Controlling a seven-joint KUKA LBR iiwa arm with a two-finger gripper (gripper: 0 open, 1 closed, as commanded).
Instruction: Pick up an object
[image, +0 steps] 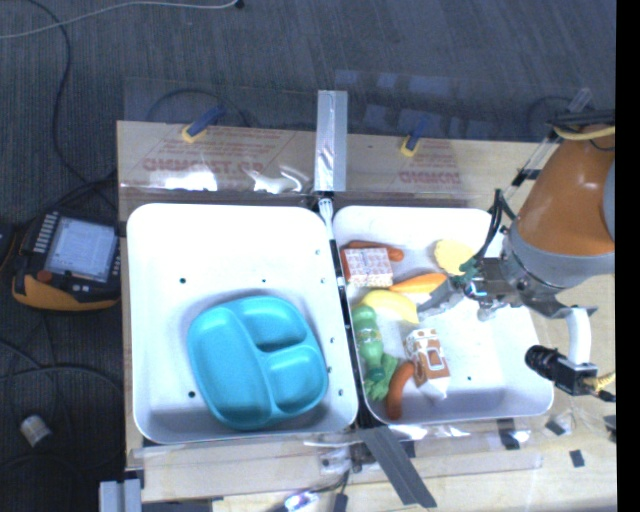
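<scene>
Two shallow white bins sit side by side. The left bin (160, 250) holds a blue plastic tray with three sections (258, 358). The right bin (500, 385) holds the small toy foods, bunched along its left wall, so that is where a pick can happen. The gripper (447, 291) reaches in low from the right, beside an orange carrot-shaped toy (418, 283) and a yellow banana-shaped toy (388, 303). I cannot tell whether it is open or closed.
</scene>
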